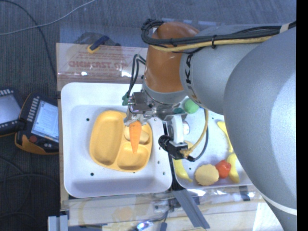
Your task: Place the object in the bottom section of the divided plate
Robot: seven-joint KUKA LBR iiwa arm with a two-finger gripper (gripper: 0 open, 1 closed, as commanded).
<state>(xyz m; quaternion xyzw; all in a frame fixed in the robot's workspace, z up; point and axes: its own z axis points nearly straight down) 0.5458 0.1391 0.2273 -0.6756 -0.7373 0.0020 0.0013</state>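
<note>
White bins [67, 129] on bench, grey carpet [38, 13] (cables strewn).

plate [108, 141]: left section open | right sections: carrot [134, 134] and hand [136, 118] above

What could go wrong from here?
1. The carrot hangs point-down from the end effector above the plate's divider; released here, it may tip into the wrong section.
2. The dangling cable near the bin wall could snag.
</note>
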